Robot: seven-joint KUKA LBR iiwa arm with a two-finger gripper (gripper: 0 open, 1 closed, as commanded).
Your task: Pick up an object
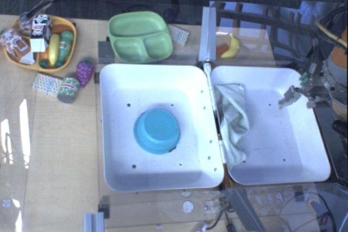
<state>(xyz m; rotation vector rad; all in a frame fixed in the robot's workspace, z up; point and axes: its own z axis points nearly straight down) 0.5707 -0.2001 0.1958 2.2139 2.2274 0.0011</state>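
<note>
Blue bowl (157, 131) alone in left bin (117, 171), cloth (232, 119) beside.

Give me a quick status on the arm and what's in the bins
Claw at right bin's far right side, nothing seen in it. Grey cloth bunched along that bin's left wall; blue bowl upside down in left bin. Nothing between claw and cloth.

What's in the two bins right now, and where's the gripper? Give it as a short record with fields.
left bin: blue bowl, upside down, near the middle
right bin: grey cloth, crumpled along the left wall
gripper: over the right bin's upper right, apart from the cloth
held: nothing seen between the fingers
behind the bins: green tray, banana
</note>
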